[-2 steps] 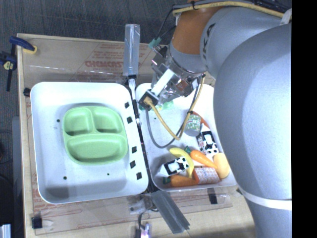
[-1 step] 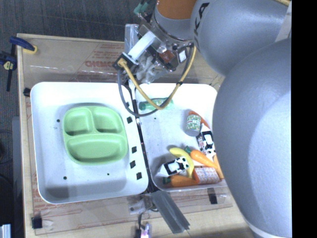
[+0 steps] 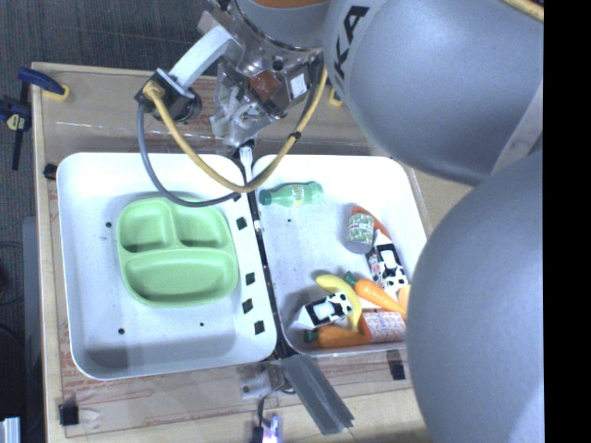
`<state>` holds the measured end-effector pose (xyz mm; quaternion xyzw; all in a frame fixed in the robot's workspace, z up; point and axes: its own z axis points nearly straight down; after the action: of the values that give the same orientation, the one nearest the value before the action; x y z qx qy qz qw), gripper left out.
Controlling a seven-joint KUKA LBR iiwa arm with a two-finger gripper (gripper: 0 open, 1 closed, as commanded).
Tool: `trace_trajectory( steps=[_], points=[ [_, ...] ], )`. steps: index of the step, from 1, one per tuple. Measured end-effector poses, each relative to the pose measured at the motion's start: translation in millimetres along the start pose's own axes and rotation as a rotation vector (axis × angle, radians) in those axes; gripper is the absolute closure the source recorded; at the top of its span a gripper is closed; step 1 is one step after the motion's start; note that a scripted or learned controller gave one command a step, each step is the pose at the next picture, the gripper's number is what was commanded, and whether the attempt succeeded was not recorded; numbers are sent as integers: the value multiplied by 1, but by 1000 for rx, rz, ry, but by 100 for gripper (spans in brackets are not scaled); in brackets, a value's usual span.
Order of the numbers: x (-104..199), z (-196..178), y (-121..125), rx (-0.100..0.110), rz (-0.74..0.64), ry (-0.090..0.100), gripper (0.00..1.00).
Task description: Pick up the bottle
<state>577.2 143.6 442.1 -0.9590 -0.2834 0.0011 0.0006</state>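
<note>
The bottle [image 3: 292,194] is small, pale green and clear. It lies on its side at the far left corner of the right bin [image 3: 305,247], close to the divider between the bins. My gripper [image 3: 242,137] hangs above the bench's far edge, just beyond the bins' shared divider, up and to the left of the bottle and apart from it. Nothing is seen in its grasp. A yellow cable and a black cable loop down from the wrist over the left bin.
A green sectioned tray [image 3: 175,252] fills much of the left bin [image 3: 88,201]. In the right bin's near right part lie a can [image 3: 360,230], a cow-patterned box [image 3: 389,268], a banana [image 3: 338,290] and carrots [image 3: 380,294]. The arm's bulk covers the right side.
</note>
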Motion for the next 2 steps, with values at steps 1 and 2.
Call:
trace_trajectory(
  steps=[1,2],
  points=[
    [30,91,-59,0,76,-2,100],
    [90,0,-33,2,-143,-3,100]
  ],
)
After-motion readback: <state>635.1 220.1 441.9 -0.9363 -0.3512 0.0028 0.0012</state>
